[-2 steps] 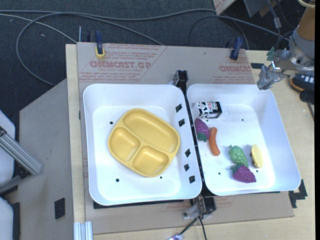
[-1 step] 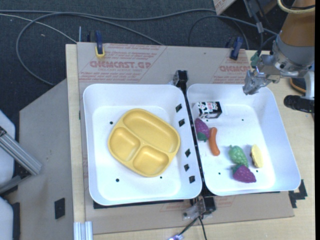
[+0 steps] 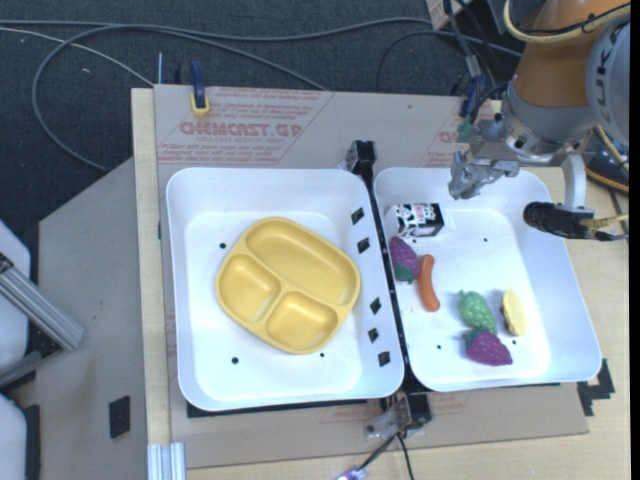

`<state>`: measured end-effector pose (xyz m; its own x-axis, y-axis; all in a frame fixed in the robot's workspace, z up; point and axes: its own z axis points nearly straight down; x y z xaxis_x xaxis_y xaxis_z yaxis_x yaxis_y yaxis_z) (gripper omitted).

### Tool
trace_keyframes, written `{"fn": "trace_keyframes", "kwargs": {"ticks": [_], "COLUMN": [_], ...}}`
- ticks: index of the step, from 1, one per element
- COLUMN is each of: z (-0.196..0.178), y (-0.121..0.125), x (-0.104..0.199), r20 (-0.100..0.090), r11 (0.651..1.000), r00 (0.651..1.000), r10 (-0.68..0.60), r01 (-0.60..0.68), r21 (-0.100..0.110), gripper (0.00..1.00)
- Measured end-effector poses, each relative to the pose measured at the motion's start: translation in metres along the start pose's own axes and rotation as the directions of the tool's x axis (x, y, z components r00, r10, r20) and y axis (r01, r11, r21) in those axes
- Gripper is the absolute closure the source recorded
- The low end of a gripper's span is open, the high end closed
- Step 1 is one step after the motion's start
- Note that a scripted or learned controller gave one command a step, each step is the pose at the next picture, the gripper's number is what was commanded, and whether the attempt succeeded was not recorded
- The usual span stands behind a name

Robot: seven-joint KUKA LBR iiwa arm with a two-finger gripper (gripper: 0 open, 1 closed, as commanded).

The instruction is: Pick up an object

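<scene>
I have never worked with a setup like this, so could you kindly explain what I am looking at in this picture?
One camera looks down at a slant on a bench with two shallow white bins. The grey and orange machine at the right is a robot arm; its gripper hangs over the right bin, with nothing seen held. The left bin holds a yellow divided plate. The right bin holds toy foods: a small black and white carton, a purple piece, an orange carrot, a green piece, a yellow piece and purple grapes. The job is picking one up.
</scene>
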<state>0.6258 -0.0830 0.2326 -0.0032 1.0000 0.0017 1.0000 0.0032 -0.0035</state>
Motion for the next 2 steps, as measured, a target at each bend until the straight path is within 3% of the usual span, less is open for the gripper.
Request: {"fn": "trace_keyframes", "kwargs": {"ticks": [2], "z": [-0.012], "y": [-0.009], "x": [0.113], "r20": [-0.001], "r11": [1.0], "r00": [1.0], "r10": [-0.003], "r01": [0.003], "r21": [-0.003], "gripper": [1.0]}}
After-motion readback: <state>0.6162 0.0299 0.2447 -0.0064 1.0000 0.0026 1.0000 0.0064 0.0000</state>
